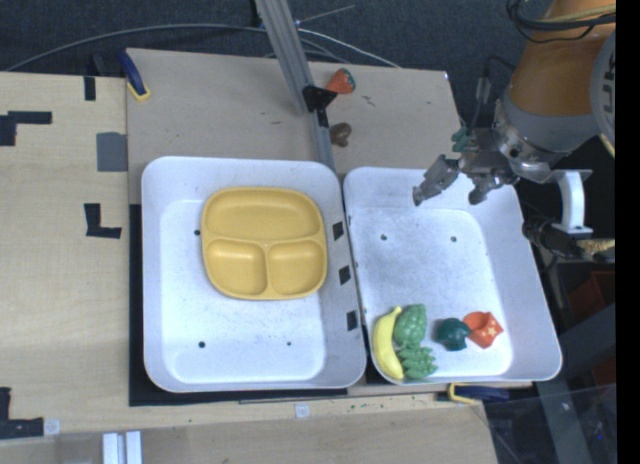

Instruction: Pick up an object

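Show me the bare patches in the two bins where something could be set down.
In the right bin, the floor is bare between the gripper and the toys. Crowded at its near edge: banana, green vegetables, red toy. In the left bin, the strip below the yellow tray is bare.

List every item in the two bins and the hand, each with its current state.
hand: open, holding nothing, above the right bin's far edge
yellow plate: flat in the left bin, compartments bare
banana: lying in the right bin's near end
green vegetables: beside the banana, touching
red-and-green piece: lying apart, ungrasped
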You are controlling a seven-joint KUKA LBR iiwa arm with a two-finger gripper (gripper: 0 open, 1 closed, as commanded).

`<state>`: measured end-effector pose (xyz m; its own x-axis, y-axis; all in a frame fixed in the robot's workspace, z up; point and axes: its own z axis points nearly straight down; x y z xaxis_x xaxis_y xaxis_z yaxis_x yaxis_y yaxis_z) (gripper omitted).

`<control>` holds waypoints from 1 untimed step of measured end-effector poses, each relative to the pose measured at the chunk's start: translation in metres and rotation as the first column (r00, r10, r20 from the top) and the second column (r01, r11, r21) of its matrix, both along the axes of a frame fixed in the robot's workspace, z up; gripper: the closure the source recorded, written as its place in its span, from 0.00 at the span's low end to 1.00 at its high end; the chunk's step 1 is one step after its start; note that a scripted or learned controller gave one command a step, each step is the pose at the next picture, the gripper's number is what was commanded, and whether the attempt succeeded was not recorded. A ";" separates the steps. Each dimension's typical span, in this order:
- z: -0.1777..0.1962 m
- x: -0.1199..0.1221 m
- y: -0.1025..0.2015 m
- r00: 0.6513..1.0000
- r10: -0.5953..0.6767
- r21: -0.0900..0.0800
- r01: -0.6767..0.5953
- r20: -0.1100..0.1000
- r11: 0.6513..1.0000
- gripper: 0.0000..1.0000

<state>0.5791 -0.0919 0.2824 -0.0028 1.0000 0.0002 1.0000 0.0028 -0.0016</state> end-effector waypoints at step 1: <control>0.000 0.000 0.000 1.000 0.000 0.000 0.000 0.000 1.000 0.00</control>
